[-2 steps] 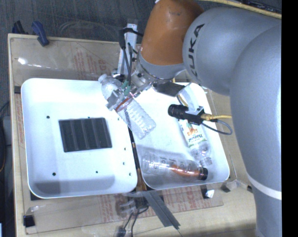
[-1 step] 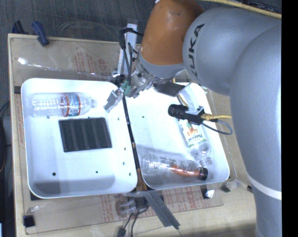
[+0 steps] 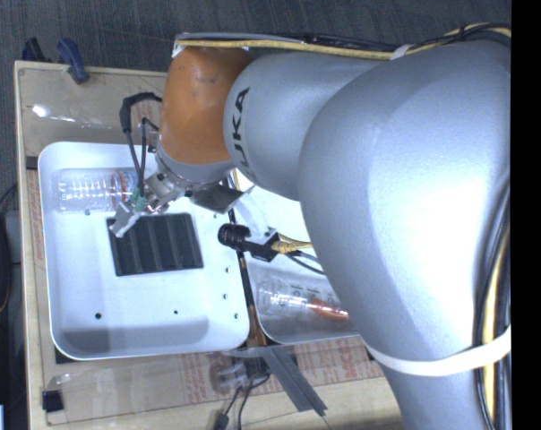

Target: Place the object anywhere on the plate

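Two white bins sit side by side on the bench [image 3: 38, 106], and the big grey arm [image 3: 387, 195] leans across from the right, covering most of the right bin [image 3: 279, 334]. Its orange band [image 3: 194, 97] hangs above the upper edge of the left bin [image 3: 118, 330].

Down in the left bin lies the plate [image 3: 156, 244]: a dark, flat, roughly square slab with long raised ribs running along it, set a bit askew near the bin's middle. The gripper [image 3: 127, 218] reaches down to the plate's upper left corner, a small pale tip just touching or hovering at that corner; I cannot tell from here how the jaws stand, or whether anything sits between them.

Just above the plate, along the far wall of the same bin, lies a clear plastic bottle [image 3: 87, 189] on its side. It is see-through and ridged, with a reddish band near the end that points toward the gripper. It lies off the plate, close beside the gripper.

Another clear bottle [image 3: 293, 298] lies in the right bin, half under the arm, with an orange streak in it. A blue clamp [image 3: 72, 59] grips the bench's far corner.
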`<state>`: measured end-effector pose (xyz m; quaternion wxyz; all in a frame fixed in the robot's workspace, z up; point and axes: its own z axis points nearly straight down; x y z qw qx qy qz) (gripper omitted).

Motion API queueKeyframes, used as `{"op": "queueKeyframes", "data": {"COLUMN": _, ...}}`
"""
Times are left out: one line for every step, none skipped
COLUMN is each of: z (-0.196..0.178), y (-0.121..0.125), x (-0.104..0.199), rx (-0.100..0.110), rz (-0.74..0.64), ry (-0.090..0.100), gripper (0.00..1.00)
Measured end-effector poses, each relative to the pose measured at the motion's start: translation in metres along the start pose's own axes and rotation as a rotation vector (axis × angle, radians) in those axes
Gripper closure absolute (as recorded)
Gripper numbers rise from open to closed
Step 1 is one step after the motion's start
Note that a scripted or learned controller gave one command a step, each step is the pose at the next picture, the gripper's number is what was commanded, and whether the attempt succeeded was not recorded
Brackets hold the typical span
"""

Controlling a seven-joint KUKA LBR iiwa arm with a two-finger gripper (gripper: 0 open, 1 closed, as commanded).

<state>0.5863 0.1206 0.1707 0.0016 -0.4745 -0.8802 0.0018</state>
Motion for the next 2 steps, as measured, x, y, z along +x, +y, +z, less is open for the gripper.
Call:
{"op": "queueKeyframes", "data": {"z": 0.061, "y": 0.068, "x": -0.033, "rx": -0.014, "rz": -0.070, "ry": -0.008, "gripper": 0.00}}
{"op": "queueKeyframes", "data": {"z": 0.073, "y": 0.083, "x": 0.019, "rx": -0.007, "rz": -0.364, "ry": -0.012, "gripper": 0.00}}
